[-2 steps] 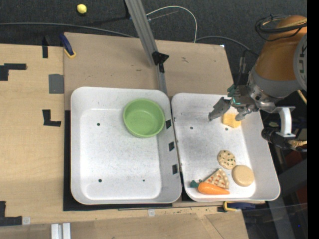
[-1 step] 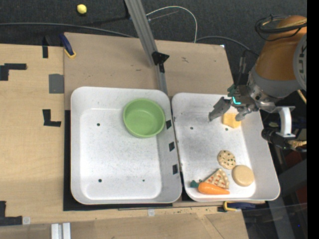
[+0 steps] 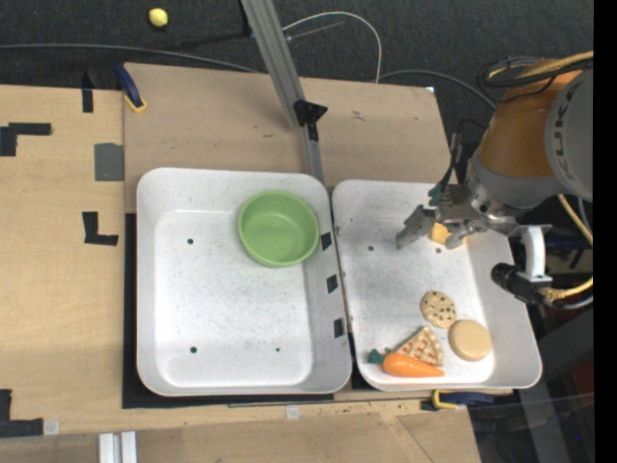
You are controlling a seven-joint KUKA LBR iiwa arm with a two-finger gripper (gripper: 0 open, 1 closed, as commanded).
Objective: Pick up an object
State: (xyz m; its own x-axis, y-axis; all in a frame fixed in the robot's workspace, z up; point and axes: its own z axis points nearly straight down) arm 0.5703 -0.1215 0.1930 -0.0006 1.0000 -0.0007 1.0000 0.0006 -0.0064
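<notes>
The gripper point(image 3: 436, 231) is hovering over the right bin point(image 3: 386, 258), fingers clenched on a small yellow piece point(image 3: 440, 231). Next, I judge, it needs lifting clear.

Partial grey letters, seemingly "KU", show on the arm point(image 3: 569, 123); no other text is legible.

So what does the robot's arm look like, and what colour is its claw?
The arm is thick and rounded, grey with a wide orange band above the wrist and dark lettering on the grey part. Thin cables loop beside it. Its gripper is small, dark grey metal, with something yellowish by it.
</notes>
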